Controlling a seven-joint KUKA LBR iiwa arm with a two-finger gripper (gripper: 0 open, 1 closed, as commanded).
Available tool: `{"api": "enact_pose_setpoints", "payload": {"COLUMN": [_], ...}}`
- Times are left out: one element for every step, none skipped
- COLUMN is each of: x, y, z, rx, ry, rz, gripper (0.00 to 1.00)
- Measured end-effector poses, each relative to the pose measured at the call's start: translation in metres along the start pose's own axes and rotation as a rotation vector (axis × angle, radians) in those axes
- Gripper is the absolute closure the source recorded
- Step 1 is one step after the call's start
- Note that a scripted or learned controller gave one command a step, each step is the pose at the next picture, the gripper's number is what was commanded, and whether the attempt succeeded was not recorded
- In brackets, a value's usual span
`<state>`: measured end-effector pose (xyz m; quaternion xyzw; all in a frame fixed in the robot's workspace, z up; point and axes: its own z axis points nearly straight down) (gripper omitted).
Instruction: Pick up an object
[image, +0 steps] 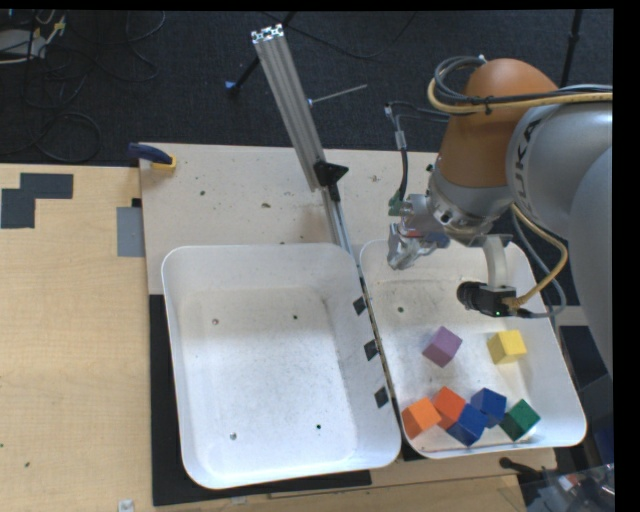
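Observation:
My gripper (402, 252) hangs over the back left corner of the right bin (415, 300), with nothing visible in it. Several small cubes lie in that bin, nearer the front than the gripper. A purple cube (441, 346) sits alone near the middle, and a yellow cube (507, 346) lies to its right. Along the front wall cluster an orange cube (421, 415), a red-orange cube (449, 404), two blue cubes (488, 403) (466, 426) and a green cube (520, 419). The purple cube is the nearest to the gripper, well apart from it.
The left bin (260, 370) adjoins the right one along a shared wall with black clips (370, 349). A slanted aluminium bar (300, 120) rises behind the bins. A black cable part (485, 296) hangs from the arm above the right bin.

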<state>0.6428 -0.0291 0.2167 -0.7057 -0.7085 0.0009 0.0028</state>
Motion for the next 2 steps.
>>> {"api": "enact_pose_setpoints", "payload": {"x": [0.057, 0.113], "y": [-0.008, -0.016], "z": [-0.012, -0.002], "rx": [-0.002, 0.001], "ry": [0.0, -0.001], "rz": [-0.001, -0.001], "gripper": [1.0, 1.0]}}
